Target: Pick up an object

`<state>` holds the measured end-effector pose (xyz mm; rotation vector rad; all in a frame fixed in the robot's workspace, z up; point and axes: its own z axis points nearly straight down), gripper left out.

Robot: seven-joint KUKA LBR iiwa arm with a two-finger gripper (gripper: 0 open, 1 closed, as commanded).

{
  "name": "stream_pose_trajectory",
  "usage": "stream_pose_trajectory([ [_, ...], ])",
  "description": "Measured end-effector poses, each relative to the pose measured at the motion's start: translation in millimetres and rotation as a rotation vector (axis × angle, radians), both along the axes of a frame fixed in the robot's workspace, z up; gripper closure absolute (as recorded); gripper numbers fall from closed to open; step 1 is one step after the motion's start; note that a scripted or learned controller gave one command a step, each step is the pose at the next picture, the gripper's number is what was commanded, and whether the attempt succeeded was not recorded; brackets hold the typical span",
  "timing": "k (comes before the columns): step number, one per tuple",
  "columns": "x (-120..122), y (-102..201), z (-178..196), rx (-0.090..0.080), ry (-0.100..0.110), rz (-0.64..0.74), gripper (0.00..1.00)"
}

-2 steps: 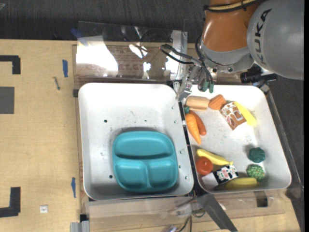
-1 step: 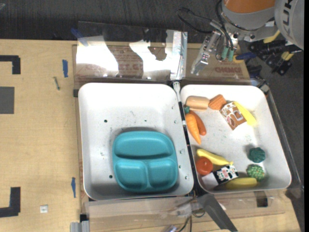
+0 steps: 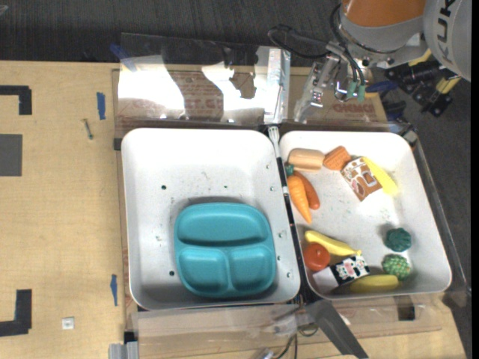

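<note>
Camera view puts our claw (image 3: 323, 88) high at the back of the bench, above the far rim of the right bin (image 3: 426, 200), hanging under the grey arm (image 3: 389, 10) with its orange band. We cannot tell how the claw is set, since glare and cables blur that spot. Nothing shows pinched in it.

Nearest to it in the right bin, just below and toward us, we see a sausage-like roll (image 3: 304, 158) touching a small orange piece (image 3: 337, 157). Beside those lies a brown and white carton (image 3: 360, 178) against a yellow piece (image 3: 383, 178). A carrot (image 3: 301, 194) lies along the bin's left wall.

Well apart from the claw, at the near end, we find a banana (image 3: 328, 242), a red tomato (image 3: 316, 257), a small black and white pack (image 3: 349, 269), a second yellow fruit (image 3: 376, 281), and two green pieces (image 3: 398, 238).

The left bin (image 3: 150, 170) bears a teal divided tray (image 3: 223, 249).
</note>
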<state>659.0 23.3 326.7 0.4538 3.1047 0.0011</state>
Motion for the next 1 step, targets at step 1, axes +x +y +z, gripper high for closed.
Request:
stream_pose_trajectory([
  [1, -5.2, 1.5, 37.8, 0.001, -0.009, -0.058, 1.00],
])
